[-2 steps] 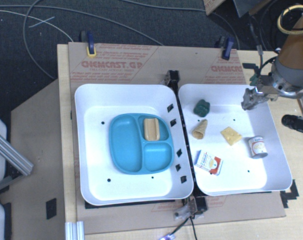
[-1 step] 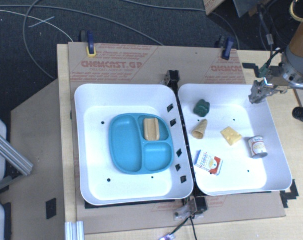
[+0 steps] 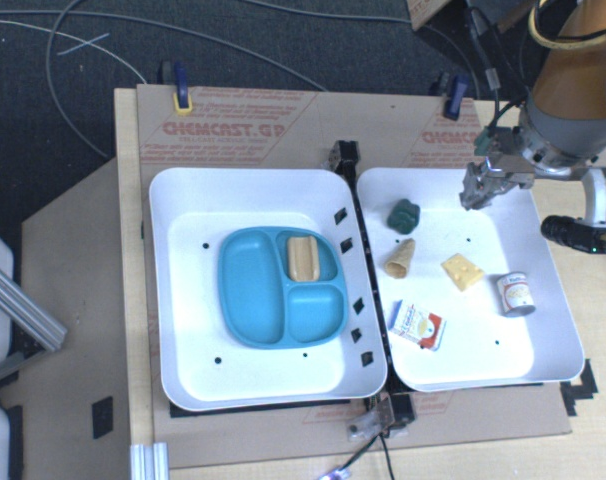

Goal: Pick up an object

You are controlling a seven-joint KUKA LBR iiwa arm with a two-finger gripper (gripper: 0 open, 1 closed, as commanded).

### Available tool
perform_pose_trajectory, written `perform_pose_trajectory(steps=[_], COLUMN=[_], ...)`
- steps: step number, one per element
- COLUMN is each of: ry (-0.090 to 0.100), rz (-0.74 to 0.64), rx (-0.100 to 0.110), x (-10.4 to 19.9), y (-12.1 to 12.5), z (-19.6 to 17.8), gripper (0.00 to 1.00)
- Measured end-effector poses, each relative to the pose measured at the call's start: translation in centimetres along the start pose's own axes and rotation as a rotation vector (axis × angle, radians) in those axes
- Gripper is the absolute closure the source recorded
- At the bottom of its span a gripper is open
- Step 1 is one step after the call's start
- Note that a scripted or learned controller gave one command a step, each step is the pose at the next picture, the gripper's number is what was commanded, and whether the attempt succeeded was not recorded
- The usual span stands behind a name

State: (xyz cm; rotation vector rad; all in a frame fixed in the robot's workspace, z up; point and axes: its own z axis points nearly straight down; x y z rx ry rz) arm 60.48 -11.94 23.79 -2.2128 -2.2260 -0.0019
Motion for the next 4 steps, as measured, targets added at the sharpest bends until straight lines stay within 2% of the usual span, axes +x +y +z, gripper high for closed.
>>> perform_pose_trajectory(steps=[2, 3, 4], ry=[0.000, 0.000, 0.000], rz=[0.001, 0.000, 0.000], rx=[0.001, 0.003, 0.000], x=[9.6, 15.5, 21.0], y=[-1.8, -2.5, -3.3], z=[-1.1, 0.4, -0.1], gripper=[1.00, 1.00, 1.00])
